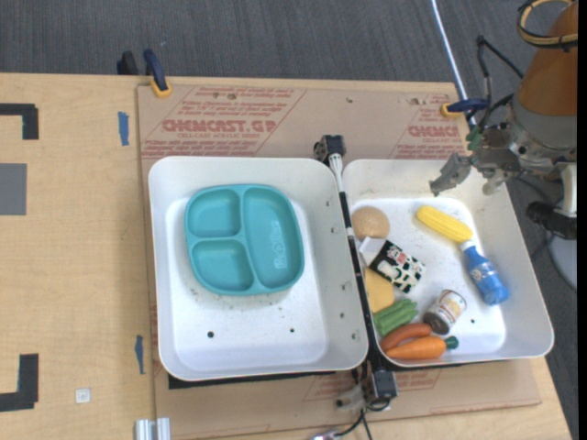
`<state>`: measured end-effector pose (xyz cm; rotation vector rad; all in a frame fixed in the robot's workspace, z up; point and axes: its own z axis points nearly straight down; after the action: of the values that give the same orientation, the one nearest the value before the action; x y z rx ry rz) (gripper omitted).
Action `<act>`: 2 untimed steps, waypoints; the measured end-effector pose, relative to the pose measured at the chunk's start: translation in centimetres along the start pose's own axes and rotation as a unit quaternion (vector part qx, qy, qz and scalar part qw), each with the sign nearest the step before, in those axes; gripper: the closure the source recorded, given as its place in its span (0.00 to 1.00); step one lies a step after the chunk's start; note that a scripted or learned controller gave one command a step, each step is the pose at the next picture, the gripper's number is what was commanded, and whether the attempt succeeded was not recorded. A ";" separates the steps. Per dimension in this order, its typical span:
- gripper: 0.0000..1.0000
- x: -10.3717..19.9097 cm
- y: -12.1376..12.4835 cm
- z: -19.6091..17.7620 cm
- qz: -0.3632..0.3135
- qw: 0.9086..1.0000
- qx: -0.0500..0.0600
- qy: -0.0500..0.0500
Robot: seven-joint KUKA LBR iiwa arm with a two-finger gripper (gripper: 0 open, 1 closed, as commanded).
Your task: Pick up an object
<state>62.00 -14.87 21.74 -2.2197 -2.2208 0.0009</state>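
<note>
From the teal divided plate [244, 239] in the left bin [174, 337], we look right to crowded toys around the corn cob [444, 224], where our spread, empty gripper [468, 174] risks grabbing two.

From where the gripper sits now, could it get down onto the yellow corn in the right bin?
Probably yes. The gripper hangs over the right bin's far edge, and the yellow corn lies just below it in open space, nothing stacked on it or crowding it.
</note>
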 end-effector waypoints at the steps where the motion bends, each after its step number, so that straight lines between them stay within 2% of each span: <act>1: 0.00 -1.2 -1.5 11.9 -0.052 0.999 -0.002 -0.001; 2: 0.00 0.4 -14.1 13.2 -0.021 1.000 -0.001 0.000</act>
<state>47.90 -14.46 8.56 -2.1730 -2.2686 0.0001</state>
